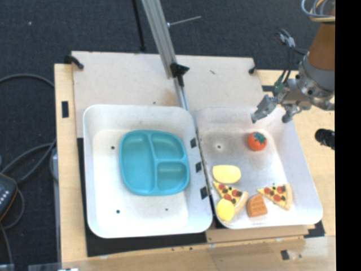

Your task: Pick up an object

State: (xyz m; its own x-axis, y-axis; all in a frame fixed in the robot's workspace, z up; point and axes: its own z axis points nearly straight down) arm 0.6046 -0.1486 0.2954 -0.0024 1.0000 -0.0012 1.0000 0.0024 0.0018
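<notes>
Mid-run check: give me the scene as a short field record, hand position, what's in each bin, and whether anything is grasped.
hand: above the right bin's far edge, fingers spread, nothing between them
left bin: holds a blue divided plate
right bin: toy food
nearest item to hand: tomato, alone below the hand
front cluster: yellow piece, pizza slice, second yellow piece, orange piece, second pizza slice
grasp status: none yet

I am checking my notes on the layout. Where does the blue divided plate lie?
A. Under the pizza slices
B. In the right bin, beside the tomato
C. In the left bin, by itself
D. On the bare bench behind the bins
C: the blue divided plate lies in the left bin, with the toy food in the right bin.
</notes>
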